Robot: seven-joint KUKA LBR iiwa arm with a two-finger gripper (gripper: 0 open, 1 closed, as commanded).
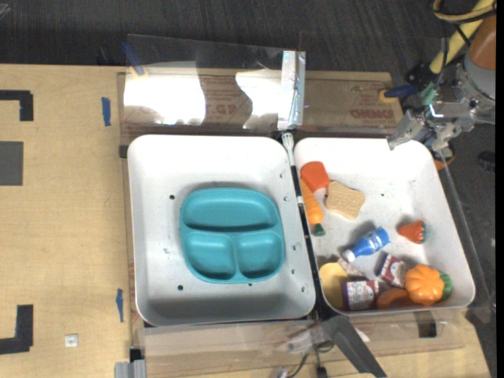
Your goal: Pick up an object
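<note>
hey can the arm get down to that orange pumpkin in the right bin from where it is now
Probably yes. The end effector sits at the right bin's far corner, the pumpkin at its near corner, top uncovered. A packet touching its left side could crowd the grasp.

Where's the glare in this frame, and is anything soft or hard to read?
Camera view: strong glare on the clear panel behind the bins, washing out what lies behind it; left bin wall is bright but not clipped, and the teal tray reads cleanly; gripper at the right bin's far corner is soft and cluttered; small items near the orange pumpkin blur together.
</note>
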